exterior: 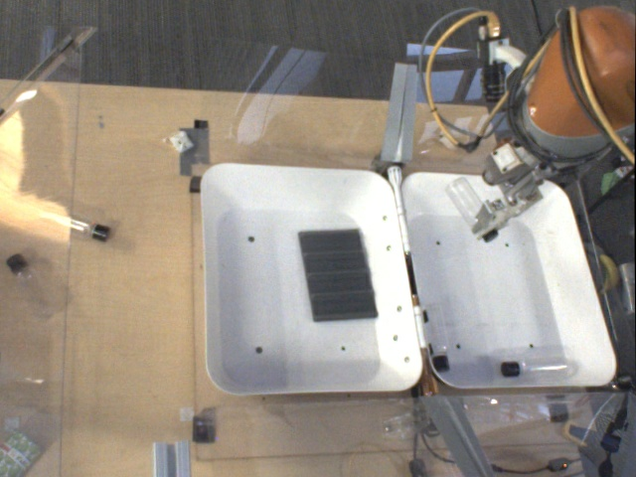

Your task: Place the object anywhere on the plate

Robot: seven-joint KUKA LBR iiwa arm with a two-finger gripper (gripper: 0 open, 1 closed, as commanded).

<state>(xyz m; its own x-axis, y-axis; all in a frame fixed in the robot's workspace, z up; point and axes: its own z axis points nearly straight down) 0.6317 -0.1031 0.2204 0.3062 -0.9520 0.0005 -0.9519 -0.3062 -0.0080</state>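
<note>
A dark grey ribbed plate point(338, 274) lies flat in the middle of the left white bin point(229, 296). My gripper point(494, 217) hangs over the upper part of the right white bin point(581, 296), below the orange band of the arm point(586, 63). A small clear, glassy object point(464, 197) shows just left of the gripper, against the bin's floor. It is too faint to tell whether the gripper holds it or it lies beneath. The gripper is well to the right of the plate, across the wall between the bins.
A small black piece point(510, 369) with a clear part beside it lies at the right bin's front wall. A clear vial with a black cap point(91, 231) and a dark knob point(15, 263) rest on the wooden bench at left. Cables point(447, 78) loop behind the arm.
</note>
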